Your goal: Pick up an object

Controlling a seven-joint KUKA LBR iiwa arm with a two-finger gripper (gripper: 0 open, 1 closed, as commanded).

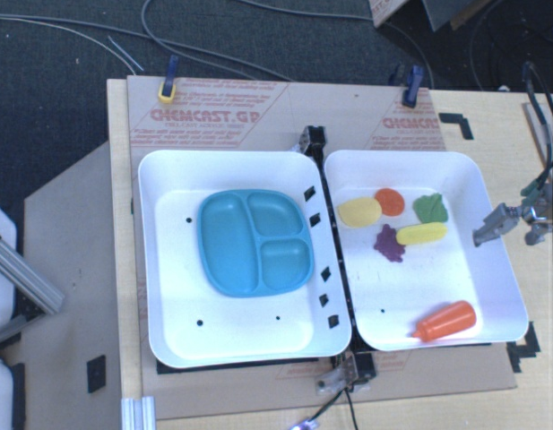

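Toy carrot [446, 320], orange and tapered, lies in the right bin [491, 267]; whether the fingers [488, 231] are open, I cannot tell.

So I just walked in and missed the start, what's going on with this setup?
A robot arm is set to pick up an object. Its tool sits at the right edge of the right bin, with nothing seen between its fingers. In that bin lie a lemon, a tomato, a green vegetable, a yellow piece, a purple piece and a carrot. The left bin holds a blue divided plate.
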